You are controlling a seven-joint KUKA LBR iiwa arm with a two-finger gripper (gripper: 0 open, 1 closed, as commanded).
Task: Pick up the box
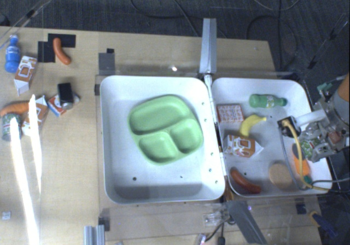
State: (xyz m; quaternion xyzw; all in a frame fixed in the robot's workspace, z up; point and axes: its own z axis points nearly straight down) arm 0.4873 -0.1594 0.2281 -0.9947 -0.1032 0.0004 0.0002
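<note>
A small flat box (229, 112) with a red and white pattern lies in the right bin (295, 86), close to its left wall. Just in front of it a white and orange carton (241, 146) rests on its side. My gripper (321, 143) hovers over the bin's right rim, well to the right of both and touching neither. Nothing is visibly held by it.
The right bin also holds a green bottle (267, 100), a banana (251, 123), a red sausage (245, 181), a round brown disc (280, 174) and an orange carrot (301, 165). A green divided tray (165, 128) lies in the left bin (115, 145). Loose items sit on the bench at far left.
</note>
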